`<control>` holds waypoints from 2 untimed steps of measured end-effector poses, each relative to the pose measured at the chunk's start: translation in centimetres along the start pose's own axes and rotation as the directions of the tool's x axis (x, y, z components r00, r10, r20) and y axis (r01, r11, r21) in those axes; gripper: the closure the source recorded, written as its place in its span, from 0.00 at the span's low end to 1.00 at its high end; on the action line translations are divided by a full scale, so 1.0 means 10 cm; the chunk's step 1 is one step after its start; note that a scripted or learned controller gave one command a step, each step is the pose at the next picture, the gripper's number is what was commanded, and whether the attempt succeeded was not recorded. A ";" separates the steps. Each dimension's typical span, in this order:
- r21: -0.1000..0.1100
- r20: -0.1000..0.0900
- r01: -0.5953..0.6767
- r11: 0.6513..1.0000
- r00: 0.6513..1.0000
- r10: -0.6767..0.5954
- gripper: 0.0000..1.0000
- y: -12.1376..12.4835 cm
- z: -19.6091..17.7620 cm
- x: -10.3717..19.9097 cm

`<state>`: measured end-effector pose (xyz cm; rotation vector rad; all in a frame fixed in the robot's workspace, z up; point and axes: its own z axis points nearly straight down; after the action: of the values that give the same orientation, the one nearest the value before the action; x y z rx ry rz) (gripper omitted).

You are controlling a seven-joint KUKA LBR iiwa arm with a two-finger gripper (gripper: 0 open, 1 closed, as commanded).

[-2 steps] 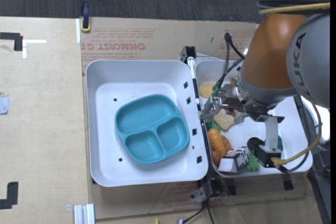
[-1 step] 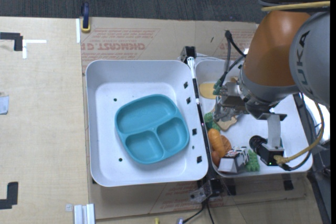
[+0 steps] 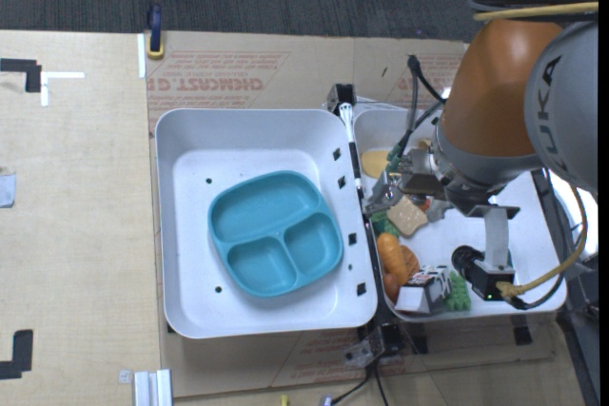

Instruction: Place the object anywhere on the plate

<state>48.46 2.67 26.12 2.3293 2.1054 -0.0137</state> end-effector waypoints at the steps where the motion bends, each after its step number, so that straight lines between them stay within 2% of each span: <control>1: 0.001 0.004 0.004 1.000 1.000 -0.004 1.00 0.01 -0.08 -0.01; 2: 0.002 0.004 0.003 1.000 1.000 -0.003 0.00 0.01 -0.08 -0.01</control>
<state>48.55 2.60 26.90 2.3249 2.1084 -0.0201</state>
